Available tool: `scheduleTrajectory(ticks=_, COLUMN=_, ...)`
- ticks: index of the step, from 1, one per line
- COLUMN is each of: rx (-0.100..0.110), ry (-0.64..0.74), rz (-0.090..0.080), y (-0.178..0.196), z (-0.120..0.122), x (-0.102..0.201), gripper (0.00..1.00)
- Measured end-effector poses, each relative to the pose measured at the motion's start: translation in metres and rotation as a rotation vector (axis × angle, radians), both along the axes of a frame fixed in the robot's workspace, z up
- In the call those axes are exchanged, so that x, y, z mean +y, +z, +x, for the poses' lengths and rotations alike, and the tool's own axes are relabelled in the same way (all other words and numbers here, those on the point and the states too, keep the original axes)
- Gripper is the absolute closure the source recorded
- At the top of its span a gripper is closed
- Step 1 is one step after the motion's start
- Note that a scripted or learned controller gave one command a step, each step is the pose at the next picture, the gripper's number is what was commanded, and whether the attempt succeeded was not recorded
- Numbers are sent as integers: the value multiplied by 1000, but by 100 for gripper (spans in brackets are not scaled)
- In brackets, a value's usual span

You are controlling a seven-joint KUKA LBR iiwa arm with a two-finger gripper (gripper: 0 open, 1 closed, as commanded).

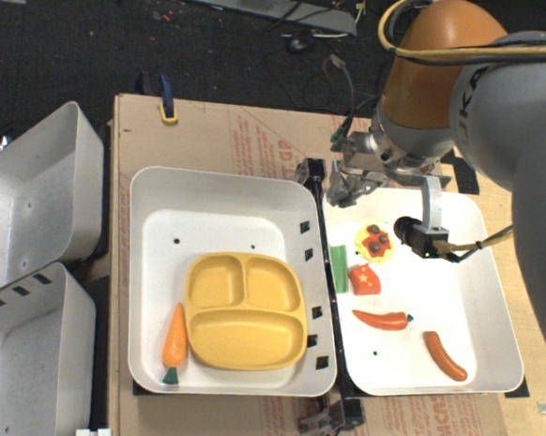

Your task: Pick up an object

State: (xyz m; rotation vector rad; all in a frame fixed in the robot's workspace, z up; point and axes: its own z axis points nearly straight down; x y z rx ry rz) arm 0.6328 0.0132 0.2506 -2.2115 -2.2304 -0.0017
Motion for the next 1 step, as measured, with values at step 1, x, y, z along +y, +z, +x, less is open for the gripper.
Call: scheduleTrajectory(ticks=1, rx=2, ry=0, rz=0, y=-4, z=-8, x=61, gripper=100)
